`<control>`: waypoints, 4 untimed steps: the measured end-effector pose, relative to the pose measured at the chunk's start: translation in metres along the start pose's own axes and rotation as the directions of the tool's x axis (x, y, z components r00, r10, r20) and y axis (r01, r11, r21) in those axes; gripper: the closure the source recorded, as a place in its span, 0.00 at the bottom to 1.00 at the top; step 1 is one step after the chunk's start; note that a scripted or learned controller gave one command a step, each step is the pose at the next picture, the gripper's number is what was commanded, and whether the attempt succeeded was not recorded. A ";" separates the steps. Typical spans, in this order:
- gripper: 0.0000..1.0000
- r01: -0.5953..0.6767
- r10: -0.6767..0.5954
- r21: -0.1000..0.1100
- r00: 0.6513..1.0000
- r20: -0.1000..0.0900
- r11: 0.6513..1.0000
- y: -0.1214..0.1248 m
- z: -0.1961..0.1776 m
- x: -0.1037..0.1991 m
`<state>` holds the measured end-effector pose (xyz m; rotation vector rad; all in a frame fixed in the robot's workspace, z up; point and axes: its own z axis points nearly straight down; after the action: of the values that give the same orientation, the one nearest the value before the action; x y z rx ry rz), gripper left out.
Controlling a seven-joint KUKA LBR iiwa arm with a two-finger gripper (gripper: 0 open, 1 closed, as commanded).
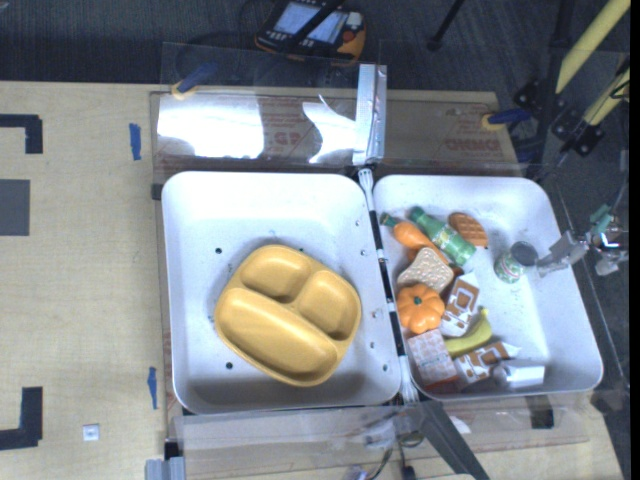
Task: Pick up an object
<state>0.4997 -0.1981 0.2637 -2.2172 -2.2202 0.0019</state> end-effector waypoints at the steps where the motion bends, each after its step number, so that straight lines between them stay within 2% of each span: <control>1: 0.00 -0.189 0.189 -0.006 0.982 0.003 0.982 -0.007 -0.011 -0.017; 2: 0.00 -0.252 0.252 -0.001 0.968 0.000 0.968 0.013 0.124 0.000; 3: 0.00 -0.277 0.277 -0.005 0.961 -0.004 0.961 0.074 0.178 0.010; 4: 0.00 -0.420 0.420 0.002 0.908 0.000 0.908 0.136 0.179 0.013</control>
<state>0.6354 -0.1847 0.0841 -2.6420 -1.6911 0.0049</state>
